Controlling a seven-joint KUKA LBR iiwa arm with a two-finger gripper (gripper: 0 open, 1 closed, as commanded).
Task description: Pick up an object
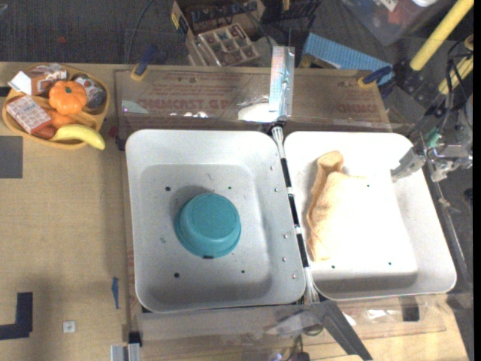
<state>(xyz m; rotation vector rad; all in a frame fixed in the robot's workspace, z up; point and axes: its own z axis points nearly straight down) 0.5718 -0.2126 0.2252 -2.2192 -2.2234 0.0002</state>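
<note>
A teal bowl [209, 225] lies upside down near the middle of the left white bin [150, 156]. A tan crumpled cloth [331, 201] lies along the left side of the right white bin [421, 254], stretching from the far wall toward the near one. Nothing touches either object.
A small grey metal piece with cables [425, 159] sits at the far right rim of the right bin. A basket of toy fruit [56, 105] stands on the bench at far left. Boxes and a yellow pole [447, 22] lie beyond the bins.
</note>
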